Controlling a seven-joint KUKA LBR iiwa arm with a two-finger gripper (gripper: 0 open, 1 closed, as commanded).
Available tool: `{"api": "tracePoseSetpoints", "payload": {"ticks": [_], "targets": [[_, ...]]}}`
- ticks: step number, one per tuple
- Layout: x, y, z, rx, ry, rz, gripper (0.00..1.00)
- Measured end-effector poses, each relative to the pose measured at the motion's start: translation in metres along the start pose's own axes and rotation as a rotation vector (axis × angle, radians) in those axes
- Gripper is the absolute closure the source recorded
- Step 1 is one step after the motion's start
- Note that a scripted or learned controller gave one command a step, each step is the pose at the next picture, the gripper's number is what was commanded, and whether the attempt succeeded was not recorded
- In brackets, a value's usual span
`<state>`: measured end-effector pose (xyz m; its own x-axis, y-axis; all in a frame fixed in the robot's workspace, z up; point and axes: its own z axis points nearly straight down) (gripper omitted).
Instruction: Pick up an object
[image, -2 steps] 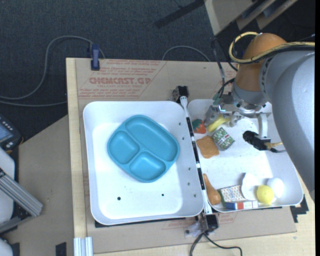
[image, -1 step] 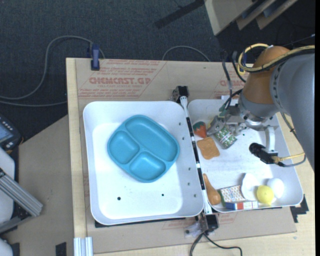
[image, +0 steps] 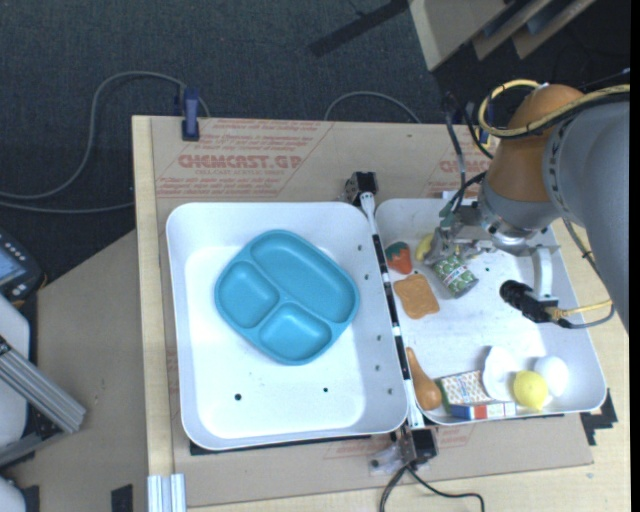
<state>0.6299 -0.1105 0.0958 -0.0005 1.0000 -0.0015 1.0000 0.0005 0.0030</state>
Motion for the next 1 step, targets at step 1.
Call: {"api": "tracePoseSetpoints", "payload": {"ticks": [1], "targets": [[0.0574, -0.0594, -0.0945, 0.001, 0.004, -0.004, 1.0]]}}
